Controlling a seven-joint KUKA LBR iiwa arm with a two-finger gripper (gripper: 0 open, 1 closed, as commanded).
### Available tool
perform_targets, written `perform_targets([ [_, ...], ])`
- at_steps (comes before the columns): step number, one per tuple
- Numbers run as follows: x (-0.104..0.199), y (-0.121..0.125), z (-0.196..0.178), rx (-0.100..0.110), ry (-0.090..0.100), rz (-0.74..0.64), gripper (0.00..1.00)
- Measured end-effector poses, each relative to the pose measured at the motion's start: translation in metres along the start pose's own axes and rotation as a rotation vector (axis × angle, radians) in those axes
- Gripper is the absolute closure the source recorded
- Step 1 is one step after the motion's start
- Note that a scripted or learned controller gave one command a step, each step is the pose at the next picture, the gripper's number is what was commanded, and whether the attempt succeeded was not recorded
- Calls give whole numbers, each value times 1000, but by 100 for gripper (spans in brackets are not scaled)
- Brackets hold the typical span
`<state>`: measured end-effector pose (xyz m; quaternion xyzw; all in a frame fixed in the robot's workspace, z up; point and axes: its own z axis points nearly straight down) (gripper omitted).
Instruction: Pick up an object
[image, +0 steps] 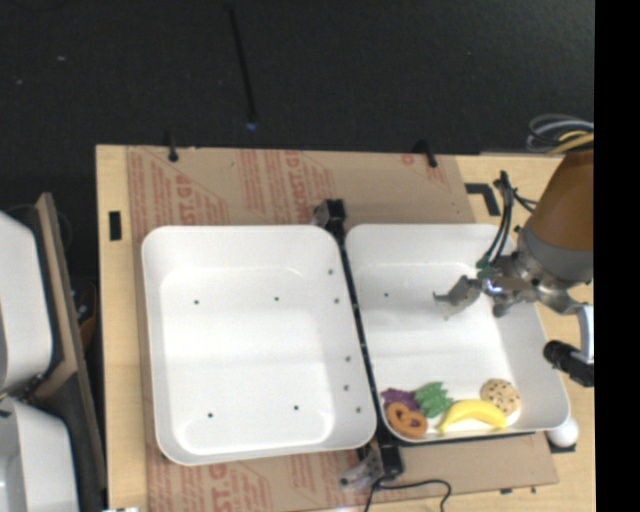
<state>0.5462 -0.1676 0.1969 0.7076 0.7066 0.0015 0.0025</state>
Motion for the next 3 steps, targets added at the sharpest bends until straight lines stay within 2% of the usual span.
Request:
perform_targets([
  [1, -14, 8, 101, 13, 3, 0, 0],
  [2, -14, -10, 75, 3, 1, -1, 0],
  [3, -44, -14, 76, 5, 0, 1, 0],
])
